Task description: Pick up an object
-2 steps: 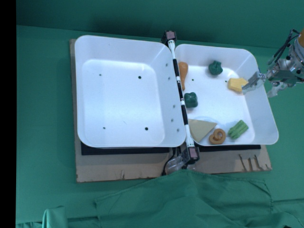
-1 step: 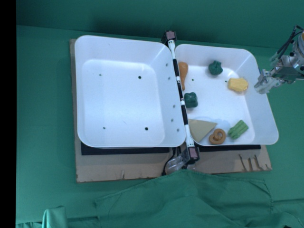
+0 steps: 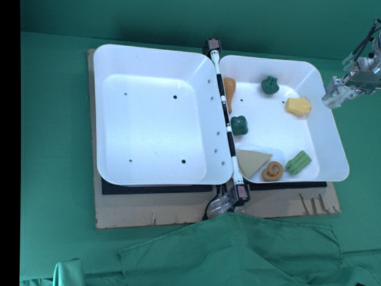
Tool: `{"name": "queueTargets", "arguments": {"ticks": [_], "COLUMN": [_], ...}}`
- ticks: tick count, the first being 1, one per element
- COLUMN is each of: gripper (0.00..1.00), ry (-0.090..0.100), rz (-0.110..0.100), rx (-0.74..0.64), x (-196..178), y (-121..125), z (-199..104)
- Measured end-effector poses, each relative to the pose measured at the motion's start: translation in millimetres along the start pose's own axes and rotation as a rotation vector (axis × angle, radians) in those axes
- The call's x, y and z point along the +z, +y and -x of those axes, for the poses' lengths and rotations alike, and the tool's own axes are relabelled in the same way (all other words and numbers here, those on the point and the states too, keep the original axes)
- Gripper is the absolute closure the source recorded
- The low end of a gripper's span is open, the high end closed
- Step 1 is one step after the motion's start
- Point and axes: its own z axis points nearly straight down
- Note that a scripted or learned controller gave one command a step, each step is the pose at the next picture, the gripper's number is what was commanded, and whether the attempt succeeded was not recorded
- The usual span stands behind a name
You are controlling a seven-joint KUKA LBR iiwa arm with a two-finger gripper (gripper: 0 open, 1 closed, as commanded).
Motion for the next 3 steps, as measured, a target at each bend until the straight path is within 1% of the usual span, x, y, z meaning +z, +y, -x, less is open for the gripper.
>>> {"name": "queueTargets", "arguments": {"ticks": [1,2,3], "gripper": [1.00,1.00,1.00], "ry": [0.001,-0.001,-0.001], "rz": [-0.001,-0.001,-0.001], "rx": [0.000,0.001,0.002], "x": [-16,-12,-23], "y": [2,41,67], "z": [-5,-8,-9]}}
